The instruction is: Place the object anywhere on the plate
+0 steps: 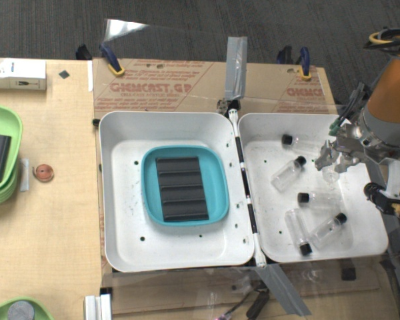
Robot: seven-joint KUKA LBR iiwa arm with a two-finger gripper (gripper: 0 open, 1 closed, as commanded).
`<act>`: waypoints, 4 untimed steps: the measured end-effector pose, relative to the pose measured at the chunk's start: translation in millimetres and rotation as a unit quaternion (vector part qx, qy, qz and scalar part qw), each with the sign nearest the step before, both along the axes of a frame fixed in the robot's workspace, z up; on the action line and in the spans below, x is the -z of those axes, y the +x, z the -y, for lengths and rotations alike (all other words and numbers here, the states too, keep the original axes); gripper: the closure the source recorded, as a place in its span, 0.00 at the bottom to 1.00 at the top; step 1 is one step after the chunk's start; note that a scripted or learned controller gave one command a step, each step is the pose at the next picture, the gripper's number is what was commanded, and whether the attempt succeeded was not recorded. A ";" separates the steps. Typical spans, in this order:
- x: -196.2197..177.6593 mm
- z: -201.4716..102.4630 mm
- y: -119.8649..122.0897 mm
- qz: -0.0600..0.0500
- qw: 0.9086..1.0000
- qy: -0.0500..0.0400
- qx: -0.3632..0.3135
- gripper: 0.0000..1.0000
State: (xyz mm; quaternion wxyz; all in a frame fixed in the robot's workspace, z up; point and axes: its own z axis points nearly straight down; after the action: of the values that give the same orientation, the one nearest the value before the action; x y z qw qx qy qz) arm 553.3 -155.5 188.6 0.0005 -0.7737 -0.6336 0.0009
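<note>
A clear vial [287, 173] lies just left of the pincer [325, 163] (right bin).

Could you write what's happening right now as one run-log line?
two-finger gripper: above right bin | clear plastic vials with black caps: in right bin | teal square plate: left bin, vial-free

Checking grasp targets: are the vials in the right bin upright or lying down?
Lying down. Each clear vial in the right bin shows its full length, black caps pointing sideways.

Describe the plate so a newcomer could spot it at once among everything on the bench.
Find the two white bins side by side and take the left bin. The plate is the teal, rounded-square dish in its middle, carrying a black ribbed insert. The right bin holds only small clear vials with black caps.
</note>
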 end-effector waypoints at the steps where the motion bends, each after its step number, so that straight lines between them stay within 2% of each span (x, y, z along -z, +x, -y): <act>1: -13.8 -47.2 -12.5 -0.001 0.998 0.000 -0.062 1.00; 2: -1.6 -114.9 -32.7 -0.001 0.989 0.000 -0.145 1.00; 3: -1.9 -212.6 -30.3 0.000 0.960 0.000 -0.280 1.00; 4: -2.0 -212.2 -30.2 0.000 0.960 0.000 -0.280 0.00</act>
State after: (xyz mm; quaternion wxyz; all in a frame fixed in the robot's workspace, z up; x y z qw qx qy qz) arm 523.1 56.8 190.6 0.0007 -0.5653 -0.8249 0.0013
